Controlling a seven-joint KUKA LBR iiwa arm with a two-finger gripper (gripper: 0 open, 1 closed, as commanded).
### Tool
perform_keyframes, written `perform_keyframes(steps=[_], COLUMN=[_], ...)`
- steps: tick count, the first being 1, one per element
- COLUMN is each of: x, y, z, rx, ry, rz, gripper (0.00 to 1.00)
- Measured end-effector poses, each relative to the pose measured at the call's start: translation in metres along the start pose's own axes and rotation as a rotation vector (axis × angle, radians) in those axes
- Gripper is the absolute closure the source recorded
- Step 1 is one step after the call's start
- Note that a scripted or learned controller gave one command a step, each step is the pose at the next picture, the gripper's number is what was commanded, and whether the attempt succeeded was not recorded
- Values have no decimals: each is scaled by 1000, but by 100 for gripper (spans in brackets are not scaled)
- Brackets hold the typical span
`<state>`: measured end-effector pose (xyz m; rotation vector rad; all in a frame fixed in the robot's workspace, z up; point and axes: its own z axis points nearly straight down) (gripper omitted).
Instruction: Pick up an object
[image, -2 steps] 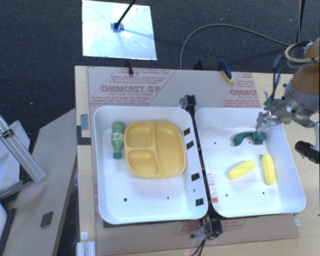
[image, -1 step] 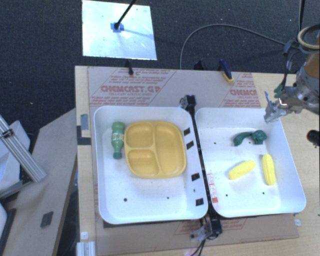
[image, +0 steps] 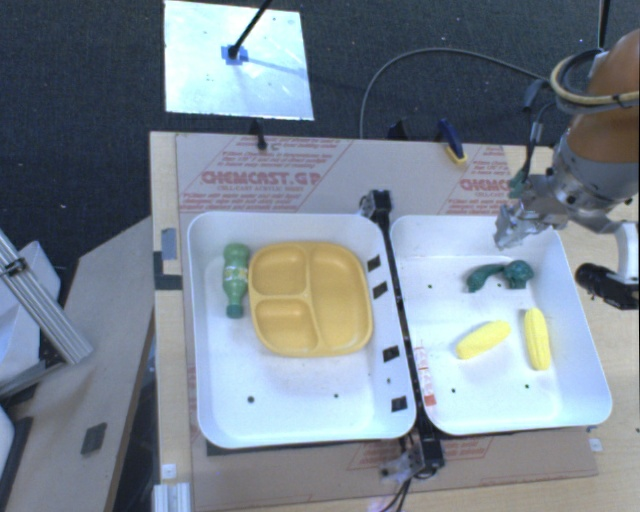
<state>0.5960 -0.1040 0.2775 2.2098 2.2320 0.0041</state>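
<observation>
Camera view | risk: two-finger gripper (image: 510, 232) hangs over right white bin (image: 590, 400) far rim, so a descent could clip it or miss dark green curved toy (image: 497, 275) lying near, below-left | pose: grey wrist tilted down-left | opening: cannot tell

Two white bins: left bin (image: 215, 400), right bin (image: 570, 400). One yellow divided plate (image: 305, 300) with three compartments. One green bottle (image: 235, 280). One dark green toy (image: 498, 275). Two yellow pieces: a lemon-shaped one (image: 483, 340) and a corn cob (image: 538, 338). Five loose things total.
</observation>
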Motion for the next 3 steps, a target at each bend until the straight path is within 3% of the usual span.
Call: perform_keyframes(steps=[3], x=[167], y=[5], z=[29], rx=[0], ry=[1], rz=[-1], gripper=[100])
